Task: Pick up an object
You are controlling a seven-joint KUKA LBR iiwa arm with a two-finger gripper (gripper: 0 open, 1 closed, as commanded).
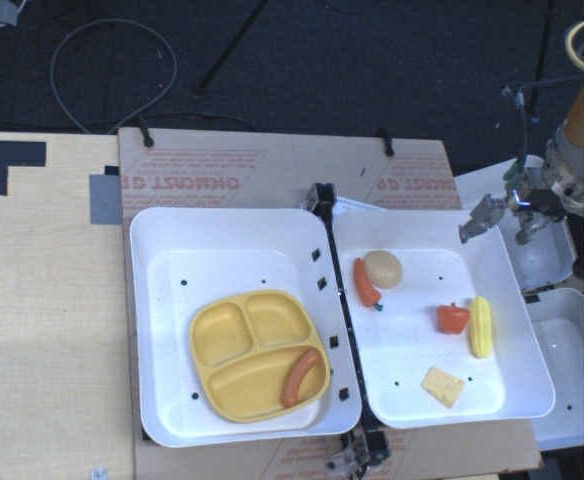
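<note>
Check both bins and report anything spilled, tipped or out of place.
Nothing stands out. The yellow tray lies flat in the left bin with a sausage in it; the corn, cheese and other toy foods lie apart in the right bin.

The gripper (500, 220) hangs at the view's right edge with its fingers spread and nothing between them.

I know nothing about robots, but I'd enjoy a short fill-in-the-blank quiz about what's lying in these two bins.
1. The sausage lies on the ____ divided tray.
2. The corn cob lies in the ____ bin.
3. Beside the corn sits a small ____ pepper.
4. The gripper hovers over that bin's ____ corner.

Missing words: yellow; right; red; upper right
</note>
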